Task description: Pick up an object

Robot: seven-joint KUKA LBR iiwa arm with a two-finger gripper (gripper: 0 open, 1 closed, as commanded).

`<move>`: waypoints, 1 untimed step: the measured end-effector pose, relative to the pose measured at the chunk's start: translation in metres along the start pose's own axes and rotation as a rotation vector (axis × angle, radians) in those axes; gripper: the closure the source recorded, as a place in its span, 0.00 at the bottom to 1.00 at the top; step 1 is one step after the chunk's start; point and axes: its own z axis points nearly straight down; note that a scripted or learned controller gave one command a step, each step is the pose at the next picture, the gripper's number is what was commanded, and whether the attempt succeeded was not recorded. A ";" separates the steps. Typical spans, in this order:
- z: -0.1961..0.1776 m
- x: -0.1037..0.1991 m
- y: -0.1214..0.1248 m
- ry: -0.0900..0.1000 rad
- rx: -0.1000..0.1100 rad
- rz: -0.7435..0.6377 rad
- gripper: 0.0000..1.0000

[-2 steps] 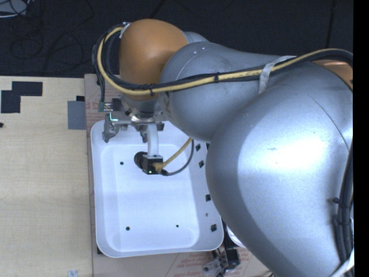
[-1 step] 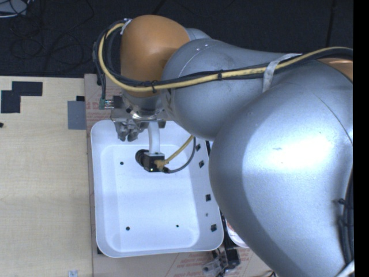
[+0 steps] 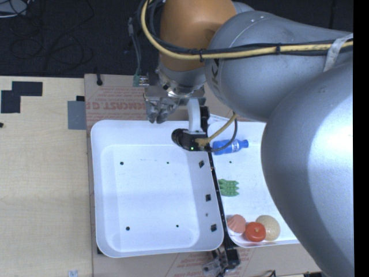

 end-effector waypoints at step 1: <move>-0.073 0.062 -0.033 0.004 0.002 -0.010 1.00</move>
